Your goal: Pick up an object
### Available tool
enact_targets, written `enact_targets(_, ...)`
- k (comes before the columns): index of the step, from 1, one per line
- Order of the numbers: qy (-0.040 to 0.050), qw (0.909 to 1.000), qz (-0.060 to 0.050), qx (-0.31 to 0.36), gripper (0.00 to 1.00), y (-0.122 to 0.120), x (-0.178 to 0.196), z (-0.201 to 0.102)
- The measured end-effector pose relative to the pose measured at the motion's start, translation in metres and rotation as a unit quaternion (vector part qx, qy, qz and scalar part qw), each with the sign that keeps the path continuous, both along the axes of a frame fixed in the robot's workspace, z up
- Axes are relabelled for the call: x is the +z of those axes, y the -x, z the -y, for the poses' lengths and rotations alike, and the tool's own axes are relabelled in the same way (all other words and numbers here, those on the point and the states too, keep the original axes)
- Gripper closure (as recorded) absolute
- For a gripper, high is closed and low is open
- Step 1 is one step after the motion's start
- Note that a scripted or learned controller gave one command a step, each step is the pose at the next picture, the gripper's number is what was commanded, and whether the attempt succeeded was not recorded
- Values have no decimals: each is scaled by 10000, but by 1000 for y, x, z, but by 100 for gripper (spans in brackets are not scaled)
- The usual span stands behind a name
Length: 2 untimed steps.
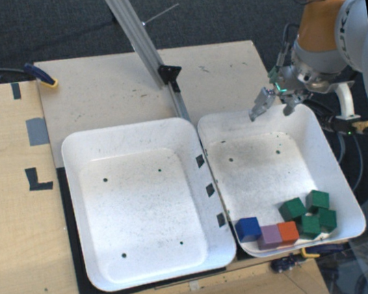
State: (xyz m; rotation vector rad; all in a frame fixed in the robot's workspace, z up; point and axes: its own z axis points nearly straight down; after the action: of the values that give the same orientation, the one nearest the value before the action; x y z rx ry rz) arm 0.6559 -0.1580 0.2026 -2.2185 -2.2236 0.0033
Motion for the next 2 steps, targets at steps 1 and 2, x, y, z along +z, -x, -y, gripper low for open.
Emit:
enact_targets(1, -2, 10000, -16, 0, 0, -5, -45, -2)
enact_targets(2, -5, 10000, -21, -3, 0, 0, -94, -10)
